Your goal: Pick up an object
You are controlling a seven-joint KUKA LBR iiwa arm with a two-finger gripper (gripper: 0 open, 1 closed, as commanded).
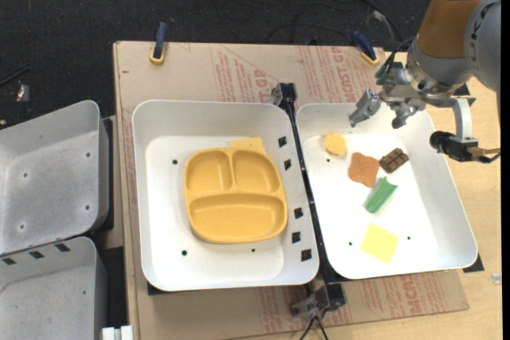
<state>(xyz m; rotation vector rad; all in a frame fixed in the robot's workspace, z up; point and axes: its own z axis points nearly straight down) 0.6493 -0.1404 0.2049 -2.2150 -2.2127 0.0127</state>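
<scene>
The right bin (446, 195) holds several small objects: a round yellow piece (335, 144), an orange-brown piece (363, 169), a dark brown block (394, 160), a green bar (380, 195) and a flat yellow square (380, 242). My gripper (385, 111) hangs above the bin's far edge, up and to the right of the round yellow piece. Its two fingers are spread apart with nothing between them.
The left bin (159, 251) carries a yellow divided tray (236, 196) with a pale yellow piece (248, 145) at its far edge. A black divider (301, 179) runs between the bins. White lids (48, 171) lie at the left. Clamps sit at the board's far edge.
</scene>
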